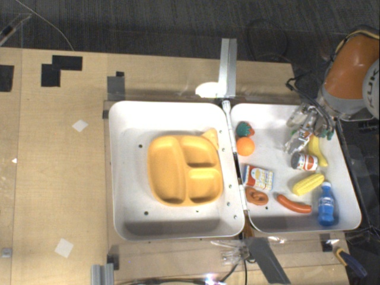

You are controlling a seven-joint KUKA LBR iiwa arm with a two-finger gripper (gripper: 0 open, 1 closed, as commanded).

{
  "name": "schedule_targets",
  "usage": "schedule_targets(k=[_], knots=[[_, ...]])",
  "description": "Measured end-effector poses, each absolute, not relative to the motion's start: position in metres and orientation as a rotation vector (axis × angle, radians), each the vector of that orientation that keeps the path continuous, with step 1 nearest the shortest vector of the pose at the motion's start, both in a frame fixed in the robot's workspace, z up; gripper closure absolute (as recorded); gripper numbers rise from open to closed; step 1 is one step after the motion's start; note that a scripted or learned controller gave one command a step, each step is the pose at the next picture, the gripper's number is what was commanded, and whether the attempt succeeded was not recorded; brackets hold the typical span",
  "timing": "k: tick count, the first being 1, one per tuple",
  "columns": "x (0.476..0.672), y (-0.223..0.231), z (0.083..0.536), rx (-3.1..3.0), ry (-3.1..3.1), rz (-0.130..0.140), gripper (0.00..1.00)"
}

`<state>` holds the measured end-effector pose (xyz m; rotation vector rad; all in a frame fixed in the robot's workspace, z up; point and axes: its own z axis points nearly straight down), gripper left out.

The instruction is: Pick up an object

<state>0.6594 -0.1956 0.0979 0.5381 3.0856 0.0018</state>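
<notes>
Banana [321,149] upright lengthwise, beside fingers [304,129]

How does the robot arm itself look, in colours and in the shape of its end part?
The arm is rounded, with a broad orange band and light grey casing beside it. Its gripper is a small metallic silver assembly, thin and angular, with dark cables near the wrist.

Small toy foods [308,184] scattered across right bin [267,114]
</notes>
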Motion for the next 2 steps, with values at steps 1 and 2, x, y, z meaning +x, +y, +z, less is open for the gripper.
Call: schedule_targets(k=[1, 2], knots=[[0.649, -0.194, 0.089, 1.004, 2.963, 0.003, 0.00], [0.662, -0.197, 0.088, 1.280, 2.880, 0.014, 0.00]])
